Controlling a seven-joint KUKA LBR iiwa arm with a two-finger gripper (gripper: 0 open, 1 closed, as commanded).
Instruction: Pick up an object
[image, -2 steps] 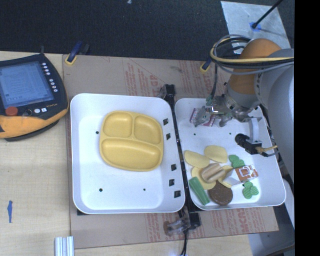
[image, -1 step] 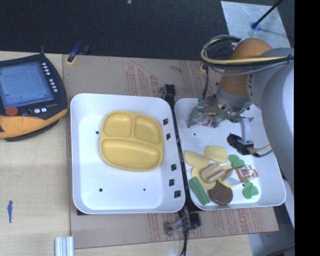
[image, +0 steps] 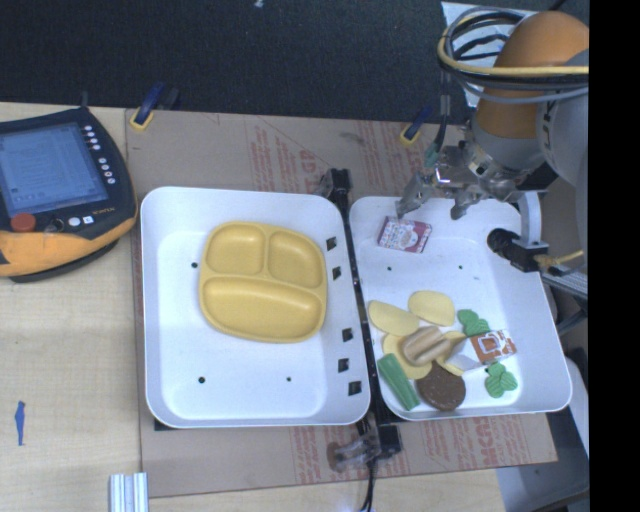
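Cardboard covers the surface (image: 250, 150) under two white bins. At upper right, the end effector (image: 438, 195) hangs spread over the right bin (image: 530, 300), just above a small packet (image: 404, 235).

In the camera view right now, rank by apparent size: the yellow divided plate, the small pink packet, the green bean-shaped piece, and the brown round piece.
1. yellow divided plate, largest by far.
2. green bean-shaped piece, brown round piece and small pink packet: all look alike in size, too close to rank.
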